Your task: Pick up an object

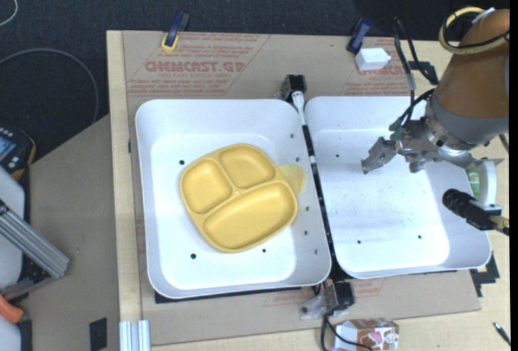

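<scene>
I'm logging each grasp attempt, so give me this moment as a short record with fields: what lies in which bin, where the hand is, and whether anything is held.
left bin: holds a yellow divided plate, lying flat, three compartments facing up
right bin: the hand is over it
hand: over the right bin's upper part, fingers spread
held: nothing between the fingers
arm: reaches in from the right, orange band above the wrist
task state: plate not yet picked up; hand and plate are in different bins
</scene>
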